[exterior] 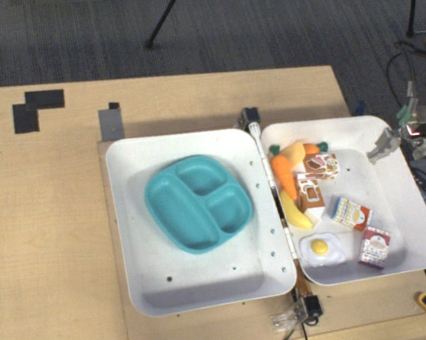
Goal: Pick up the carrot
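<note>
Dark carpet borders the wooden bench (pixel 45 247); gripper (pixel 383 144) fingers' spacing can't be told.

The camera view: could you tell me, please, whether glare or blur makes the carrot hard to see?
In the camera view the light is even and soft; the carrot reads clearly orange, partly overlapped by a small carton. The white bin is bright without washing out. The gripper at the right is slightly soft.
</note>
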Robot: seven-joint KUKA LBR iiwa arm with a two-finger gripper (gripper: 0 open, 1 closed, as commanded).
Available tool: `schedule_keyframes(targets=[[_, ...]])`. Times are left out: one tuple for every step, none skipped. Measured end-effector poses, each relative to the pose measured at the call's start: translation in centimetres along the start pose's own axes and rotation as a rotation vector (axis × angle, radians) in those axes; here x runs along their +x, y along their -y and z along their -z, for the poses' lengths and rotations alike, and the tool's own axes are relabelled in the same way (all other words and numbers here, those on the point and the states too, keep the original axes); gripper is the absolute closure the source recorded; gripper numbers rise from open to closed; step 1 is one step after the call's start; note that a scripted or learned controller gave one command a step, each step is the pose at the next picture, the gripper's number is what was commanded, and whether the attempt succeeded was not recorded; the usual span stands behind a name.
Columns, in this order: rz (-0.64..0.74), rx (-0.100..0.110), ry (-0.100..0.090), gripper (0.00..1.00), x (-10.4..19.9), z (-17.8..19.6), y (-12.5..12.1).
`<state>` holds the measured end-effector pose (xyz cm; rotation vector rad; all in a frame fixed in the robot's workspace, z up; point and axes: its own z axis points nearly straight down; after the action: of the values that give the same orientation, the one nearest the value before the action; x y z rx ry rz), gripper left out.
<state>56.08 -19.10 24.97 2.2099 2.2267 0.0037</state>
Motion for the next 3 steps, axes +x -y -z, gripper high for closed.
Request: schedule_keyframes(targets=[[0.035, 0.002, -0.002, 0.00, 3.7, -6.0, -9.0], [-0.002, -0.003, -0.002, 0.00, 10.9, -16.4, -9.4], [0.001, -0.007, -0.001, 1.00, 10.8, -15.1, -9.6]])
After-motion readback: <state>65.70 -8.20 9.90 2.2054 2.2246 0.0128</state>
